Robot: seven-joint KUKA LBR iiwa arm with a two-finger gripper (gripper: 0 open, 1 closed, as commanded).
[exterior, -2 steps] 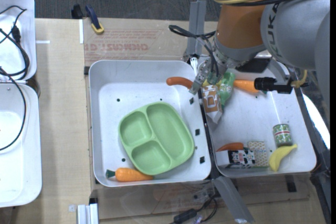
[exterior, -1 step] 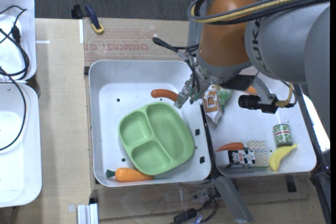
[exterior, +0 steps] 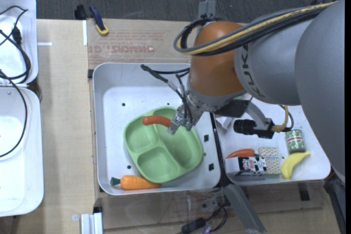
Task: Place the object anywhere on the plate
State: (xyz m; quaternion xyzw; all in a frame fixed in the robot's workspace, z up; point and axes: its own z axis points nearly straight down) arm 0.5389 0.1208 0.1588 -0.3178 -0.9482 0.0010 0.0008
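Arm: nearest my camera, the grey arm (exterior: 296,46) sweeps in from the right, its orange band (exterior: 216,60) hanging over the seam between the two bins.
Pincer: I see the pincer (exterior: 179,120) low over the upper edge of the green plate; its tip sits at the right end of the orange-red piece, but I cannot tell whether the fingers are apart or together, nor whether they clamp anything.
Task object: the orange-red chilli-like piece (exterior: 156,120) lies across the top rim of the plate, over its upper compartment.
Long axis: it runs roughly left to right, with a slight bend; the left end points toward the bin's left wall, the right end meets the pincer tip.
Plate: the green divided plate (exterior: 162,159) rests in the left bin (exterior: 107,118), tilted in view, toward that bin's lower half.
Carrot: an orange carrot (exterior: 137,182) with a green top lies just beside the plate's lower-left rim, near the bin's front wall, long axis left to right, green end to the left.
Right bin: the right bin (exterior: 312,172) holds a banana (exterior: 293,164), a small green can (exterior: 295,141), a red pepper-like piece (exterior: 240,153), a small cow-patterned carton (exterior: 251,164) and a pale waffle-textured square (exterior: 268,153), all grouped near its front.
Tabletop: the tabletop (exterior: 63,118) shows pale wood to the left of the bins.
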